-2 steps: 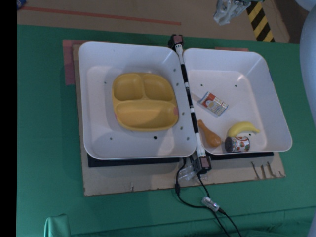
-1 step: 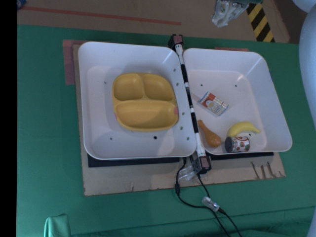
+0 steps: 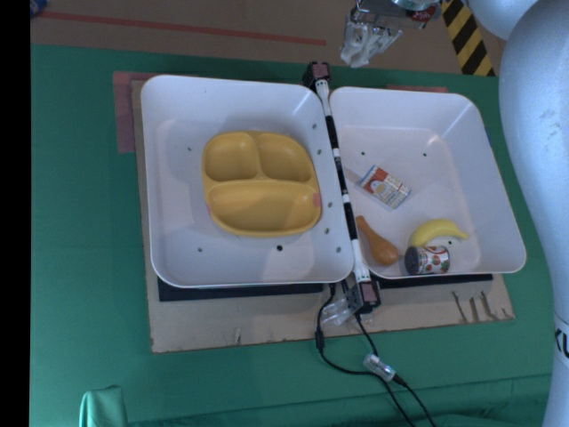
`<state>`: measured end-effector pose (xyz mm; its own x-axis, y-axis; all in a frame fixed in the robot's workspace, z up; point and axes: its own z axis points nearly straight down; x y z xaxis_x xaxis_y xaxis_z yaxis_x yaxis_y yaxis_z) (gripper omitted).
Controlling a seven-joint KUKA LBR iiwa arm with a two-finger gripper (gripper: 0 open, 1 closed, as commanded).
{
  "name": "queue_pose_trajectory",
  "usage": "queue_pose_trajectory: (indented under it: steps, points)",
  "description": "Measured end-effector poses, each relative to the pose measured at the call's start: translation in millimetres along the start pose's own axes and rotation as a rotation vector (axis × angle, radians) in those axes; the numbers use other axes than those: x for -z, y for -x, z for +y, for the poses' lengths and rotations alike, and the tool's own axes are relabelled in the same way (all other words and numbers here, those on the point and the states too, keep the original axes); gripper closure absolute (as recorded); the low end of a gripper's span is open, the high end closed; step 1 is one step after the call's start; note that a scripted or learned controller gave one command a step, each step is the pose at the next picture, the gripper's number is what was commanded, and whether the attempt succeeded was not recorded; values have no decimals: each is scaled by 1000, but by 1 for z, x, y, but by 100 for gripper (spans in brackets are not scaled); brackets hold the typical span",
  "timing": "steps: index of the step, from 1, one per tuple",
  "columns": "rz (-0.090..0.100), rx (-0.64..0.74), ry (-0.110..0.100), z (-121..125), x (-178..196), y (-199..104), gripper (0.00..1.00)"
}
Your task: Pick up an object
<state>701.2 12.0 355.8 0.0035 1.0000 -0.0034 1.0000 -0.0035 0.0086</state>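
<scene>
camera view: tool (image 3: 364,44) above the bins' far edge, grip state unreadable; approach step; next, descend onto banana (image 3: 436,232).

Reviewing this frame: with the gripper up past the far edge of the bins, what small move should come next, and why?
Probably bring the gripper toward the near side and down over the right bin. It hangs beyond the bins' far edge with nothing between its fingers, while the small box, banana, can and orange drumstick-shaped toy lie in that bin.
</scene>
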Motion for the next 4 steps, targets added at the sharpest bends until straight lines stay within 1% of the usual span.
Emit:
queue_pose_trajectory:
  steps: [1,2,3,4]
  points:
    - [-1,-2,1,0,-27,-11,100]
    - [4,0,6,0,24,-42,100]
    - [4,0,5,-3,50,-83,100]
    - [5,-1,6,0,65,-129,100]
